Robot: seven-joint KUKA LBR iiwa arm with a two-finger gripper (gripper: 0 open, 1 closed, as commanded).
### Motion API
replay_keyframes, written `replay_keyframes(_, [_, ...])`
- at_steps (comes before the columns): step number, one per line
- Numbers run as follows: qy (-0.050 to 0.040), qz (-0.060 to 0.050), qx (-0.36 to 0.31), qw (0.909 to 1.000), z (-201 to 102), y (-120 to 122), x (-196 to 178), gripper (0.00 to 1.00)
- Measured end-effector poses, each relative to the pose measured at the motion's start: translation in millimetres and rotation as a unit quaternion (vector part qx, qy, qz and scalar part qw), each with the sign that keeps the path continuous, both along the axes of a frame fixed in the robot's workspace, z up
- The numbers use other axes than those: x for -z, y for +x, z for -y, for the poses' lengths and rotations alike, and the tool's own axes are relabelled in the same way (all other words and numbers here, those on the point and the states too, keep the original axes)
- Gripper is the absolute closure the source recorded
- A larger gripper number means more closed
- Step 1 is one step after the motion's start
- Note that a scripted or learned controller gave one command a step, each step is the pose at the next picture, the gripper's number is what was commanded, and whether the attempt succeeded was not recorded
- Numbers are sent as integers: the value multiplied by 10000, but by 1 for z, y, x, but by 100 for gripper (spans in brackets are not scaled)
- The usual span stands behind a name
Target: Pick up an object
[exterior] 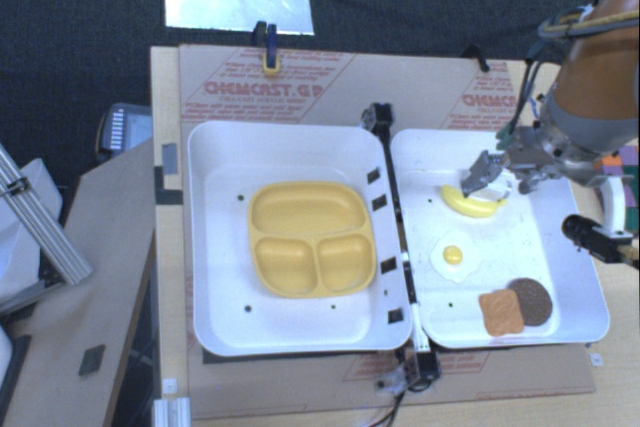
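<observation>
Just under the hand (487, 177), in the right bin (570, 315), lies a curved yellow banana (470, 204); whether the hand is clenched or released I cannot tell. Nearby sit a glossy fried egg (452, 258), a tan toast slice (500, 312) and a round brown patty (532, 301). Left bin (215, 235) holds a yellow three-compartment tray (305, 237). Cardboard (330, 80) reads "CHEMCAST".

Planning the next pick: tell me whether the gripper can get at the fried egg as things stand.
Probably yes. The fried egg lies flat and alone in the right bin, apart from the banana and nothing covering it. The gripper sits just above, over the banana.
</observation>
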State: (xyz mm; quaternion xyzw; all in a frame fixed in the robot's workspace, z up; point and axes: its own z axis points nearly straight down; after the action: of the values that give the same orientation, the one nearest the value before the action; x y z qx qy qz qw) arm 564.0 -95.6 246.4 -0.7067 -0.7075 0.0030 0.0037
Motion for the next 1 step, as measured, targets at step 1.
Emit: replay_keyframes(1, [-6, 53, -10, 10000, 0, 2, -5, 0])
